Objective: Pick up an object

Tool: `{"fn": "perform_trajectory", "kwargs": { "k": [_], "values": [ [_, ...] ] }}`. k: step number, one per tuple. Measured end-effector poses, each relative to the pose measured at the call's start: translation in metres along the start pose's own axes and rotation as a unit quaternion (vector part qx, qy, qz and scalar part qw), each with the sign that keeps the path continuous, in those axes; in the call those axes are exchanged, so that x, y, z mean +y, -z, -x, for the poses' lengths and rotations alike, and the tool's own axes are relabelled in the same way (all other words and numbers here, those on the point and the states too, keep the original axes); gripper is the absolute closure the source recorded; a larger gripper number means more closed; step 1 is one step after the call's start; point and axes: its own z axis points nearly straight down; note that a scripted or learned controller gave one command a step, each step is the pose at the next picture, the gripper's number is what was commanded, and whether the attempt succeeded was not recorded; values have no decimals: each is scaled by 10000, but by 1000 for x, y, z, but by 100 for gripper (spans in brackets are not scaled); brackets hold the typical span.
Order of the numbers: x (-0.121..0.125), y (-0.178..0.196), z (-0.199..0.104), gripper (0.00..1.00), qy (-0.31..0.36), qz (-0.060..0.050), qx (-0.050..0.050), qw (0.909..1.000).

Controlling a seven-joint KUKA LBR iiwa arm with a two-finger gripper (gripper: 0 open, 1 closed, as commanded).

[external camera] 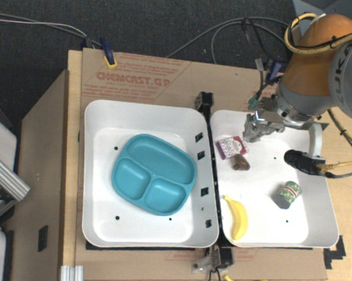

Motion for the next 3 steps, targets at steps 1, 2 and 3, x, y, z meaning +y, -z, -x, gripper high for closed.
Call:
{"fn": "perform_trajectory", "kwargs": {
  "k": [1, 2, 3],
  "values": [
    [-18, 2, -49, 100, 4, 2, -4, 10000],
    [-45, -5, -92, 100, 5, -6, 1, 10000],
    [-85, -5, -138, 100, 5, -8, -2, 10000]
  ]
}}
